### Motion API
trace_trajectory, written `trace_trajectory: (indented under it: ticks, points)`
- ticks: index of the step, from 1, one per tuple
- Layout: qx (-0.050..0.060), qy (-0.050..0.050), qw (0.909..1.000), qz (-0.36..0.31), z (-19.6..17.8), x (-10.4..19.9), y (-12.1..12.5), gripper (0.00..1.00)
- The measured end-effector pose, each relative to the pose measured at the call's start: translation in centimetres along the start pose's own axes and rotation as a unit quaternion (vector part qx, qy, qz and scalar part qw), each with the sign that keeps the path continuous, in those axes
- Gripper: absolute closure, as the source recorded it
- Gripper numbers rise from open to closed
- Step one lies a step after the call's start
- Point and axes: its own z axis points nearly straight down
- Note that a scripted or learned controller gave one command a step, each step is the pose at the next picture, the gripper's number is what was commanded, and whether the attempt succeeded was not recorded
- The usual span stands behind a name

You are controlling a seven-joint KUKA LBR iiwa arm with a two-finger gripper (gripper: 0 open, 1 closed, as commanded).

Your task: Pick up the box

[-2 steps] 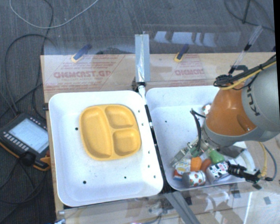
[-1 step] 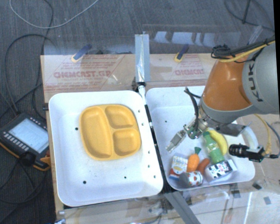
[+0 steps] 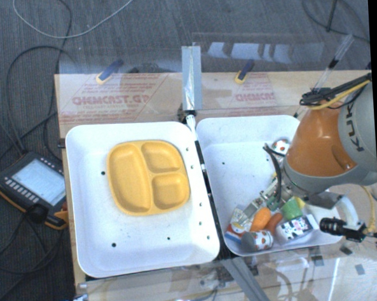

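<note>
The small white box [image 3: 296,228] with a dark printed pattern lies at the near edge of the right bin [image 3: 234,163]. It sits in a tight cluster with an orange carrot-shaped piece [image 3: 261,220] and a green item [image 3: 293,207]. My gripper [image 3: 271,197] is lowered into this cluster, just up and left of the box, above the orange piece and the green item. The orange-banded wrist [image 3: 319,148] hides most of the bin's right side. I see nothing lifted off the bin floor.
A clear, blue-edged plastic item [image 3: 240,220] and a round grey, red and white object [image 3: 257,240] lie left of the box. A small red-and-white ball [image 3: 280,146] sits further back. The left bin [image 3: 90,203] holds a yellow divided plate [image 3: 149,176]. A pendant [image 3: 30,184] lies off the bench to the left.
</note>
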Motion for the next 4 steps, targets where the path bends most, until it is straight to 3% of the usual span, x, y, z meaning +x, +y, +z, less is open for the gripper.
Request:
trace_trajectory:
  ticks: [1,2,3,4]
  points:
    - [-0.002,-0.002,0.9925,-0.122,-0.1,-2.1,-1.5,0.0]
    - [-0.001,-0.001,0.9909,-0.135,-5.3,4.0,2.2,0.0]
    - [-0.001,-0.001,0.9882,-0.153,-5.3,5.8,5.8,0.0]
    - [0.0,0.001,0.9882,-0.153,-5.9,5.8,5.9,1.0]
